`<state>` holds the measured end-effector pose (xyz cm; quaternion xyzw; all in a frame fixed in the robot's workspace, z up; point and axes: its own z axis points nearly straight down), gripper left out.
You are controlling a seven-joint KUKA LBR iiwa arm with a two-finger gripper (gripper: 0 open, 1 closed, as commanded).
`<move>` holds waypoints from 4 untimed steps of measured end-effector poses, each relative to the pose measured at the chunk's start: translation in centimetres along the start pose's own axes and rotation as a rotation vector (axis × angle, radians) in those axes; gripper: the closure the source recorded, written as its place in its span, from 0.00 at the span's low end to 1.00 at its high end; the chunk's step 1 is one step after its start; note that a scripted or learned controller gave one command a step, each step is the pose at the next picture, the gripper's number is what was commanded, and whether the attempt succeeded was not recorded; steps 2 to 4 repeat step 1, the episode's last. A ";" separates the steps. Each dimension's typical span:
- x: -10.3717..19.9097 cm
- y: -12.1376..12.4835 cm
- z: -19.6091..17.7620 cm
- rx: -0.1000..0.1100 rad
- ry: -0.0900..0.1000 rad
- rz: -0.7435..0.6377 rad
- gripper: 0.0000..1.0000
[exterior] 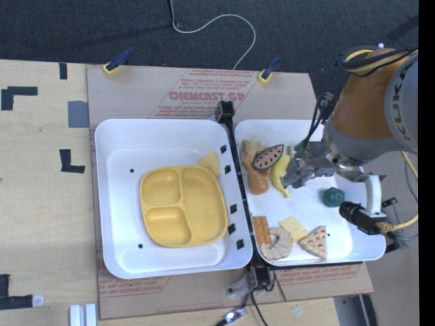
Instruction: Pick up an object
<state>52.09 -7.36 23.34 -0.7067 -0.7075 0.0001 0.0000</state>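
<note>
Yellow toy banana is lying in the right bin, and you are seeing the gripper hanging just beside it, probably to grasp it; whether its fingers are open, I cannot tell.

A brown cardboard sheet with red print lies under both bins, held by two blue-and-yellow clamps (at its far corners). A white cable loops across the dark floor beyond.
</note>
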 end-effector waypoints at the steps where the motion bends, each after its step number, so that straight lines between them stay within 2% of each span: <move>1: 0.1 -0.5 0.0 0.002 0.000 0.000 1.00; 4: 0.1 -0.5 0.0 0.002 0.000 0.000 1.00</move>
